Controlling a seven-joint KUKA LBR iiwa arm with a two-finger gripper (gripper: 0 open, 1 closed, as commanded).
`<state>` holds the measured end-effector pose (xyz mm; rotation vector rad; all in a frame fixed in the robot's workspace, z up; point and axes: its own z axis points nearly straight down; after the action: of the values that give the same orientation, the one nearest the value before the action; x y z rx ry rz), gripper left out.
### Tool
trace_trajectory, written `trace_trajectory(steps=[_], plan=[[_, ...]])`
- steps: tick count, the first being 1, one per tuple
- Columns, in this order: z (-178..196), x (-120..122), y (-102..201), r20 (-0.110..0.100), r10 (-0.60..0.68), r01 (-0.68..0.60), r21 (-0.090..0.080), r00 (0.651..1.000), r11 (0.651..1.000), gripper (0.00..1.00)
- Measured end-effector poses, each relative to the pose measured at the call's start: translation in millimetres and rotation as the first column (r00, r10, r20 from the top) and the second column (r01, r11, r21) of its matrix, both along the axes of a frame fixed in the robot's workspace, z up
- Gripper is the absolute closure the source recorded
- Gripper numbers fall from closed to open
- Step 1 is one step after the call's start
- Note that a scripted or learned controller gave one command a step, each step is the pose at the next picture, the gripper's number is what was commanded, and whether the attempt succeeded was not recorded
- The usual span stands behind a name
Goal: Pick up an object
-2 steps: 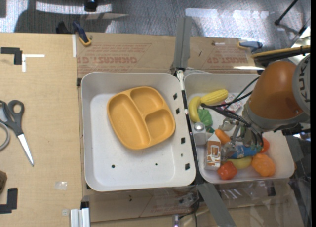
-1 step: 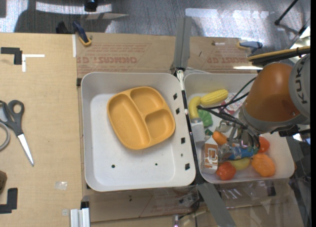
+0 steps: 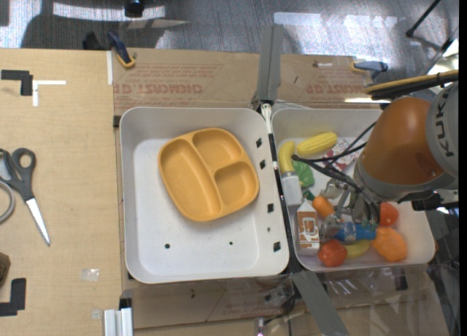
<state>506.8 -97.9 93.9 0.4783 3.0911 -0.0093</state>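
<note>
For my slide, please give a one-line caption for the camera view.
KUKA arm's gripper lowered among toy foods in the right bin; a yellow divided plate lies in the left bin.

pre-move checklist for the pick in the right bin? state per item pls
1. Gripper over the right bin: ok, low among the toys.
2. Object between the gripper's fingers: cannot tell, the wrist and clutter hide it.
3. Targets within reach: ok, blue object, orange carrot and small carton lie close by.
4. Clutter risk: not ok, red tomato, orange fruit and the others crowd together.
5. Left bin: ok, holds the yellow divided plate, away from the arm.
</note>
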Motion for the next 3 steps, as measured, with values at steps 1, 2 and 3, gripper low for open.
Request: trace_trajectory(steps=[1,2,3], plan=[[2,-24,-3,0.01,-0.239,0.239,-0.001,0.971,0.971,0.0],[56,48,-28,-0.011,-0.373,0.373,0.007,0.928,0.928,0.0],[16,24,-16,0.014,-0.404,0.404,0.006,0.915,0.915,0.0]])
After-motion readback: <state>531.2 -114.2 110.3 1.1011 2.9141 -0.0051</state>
